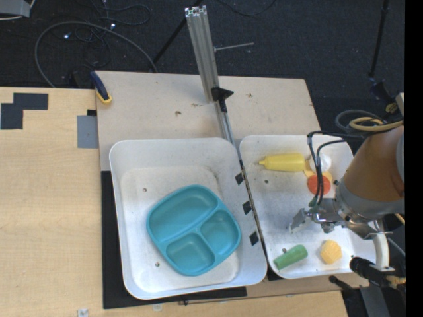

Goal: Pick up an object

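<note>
Nearest the camera in the right bin lie a green pickle and, just beside it, a small yellow lump. Above them the claw hangs low over bare bin floor, pinching nothing; whether its fingers are spread I cannot tell. The pickle looks the closest target, so the claw should centre over it and straddle its narrow width. Farther back sit an orange ball and a yellow squash. The left bin holds a blue tray.
</note>
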You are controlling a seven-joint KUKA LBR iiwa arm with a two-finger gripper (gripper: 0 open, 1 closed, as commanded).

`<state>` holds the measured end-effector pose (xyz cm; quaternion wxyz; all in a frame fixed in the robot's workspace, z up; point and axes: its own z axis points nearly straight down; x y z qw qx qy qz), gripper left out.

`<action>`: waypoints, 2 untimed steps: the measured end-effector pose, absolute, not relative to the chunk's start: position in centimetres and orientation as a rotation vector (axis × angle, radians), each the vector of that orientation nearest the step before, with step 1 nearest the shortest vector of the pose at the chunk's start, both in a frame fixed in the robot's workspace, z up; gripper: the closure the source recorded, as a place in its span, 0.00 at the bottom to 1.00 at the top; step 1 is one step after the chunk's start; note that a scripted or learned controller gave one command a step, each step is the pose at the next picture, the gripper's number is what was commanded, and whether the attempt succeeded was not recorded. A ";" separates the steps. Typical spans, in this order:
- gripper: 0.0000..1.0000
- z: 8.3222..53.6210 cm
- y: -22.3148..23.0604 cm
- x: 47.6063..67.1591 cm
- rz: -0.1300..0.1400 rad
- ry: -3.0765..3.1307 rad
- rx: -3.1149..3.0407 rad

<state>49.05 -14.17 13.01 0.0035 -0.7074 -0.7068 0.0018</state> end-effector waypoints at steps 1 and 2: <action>0.00 9.3 -14.3 49.2 -0.003 -2.218 -2.219; 1.00 10.6 -13.8 49.6 -0.023 -2.219 -2.218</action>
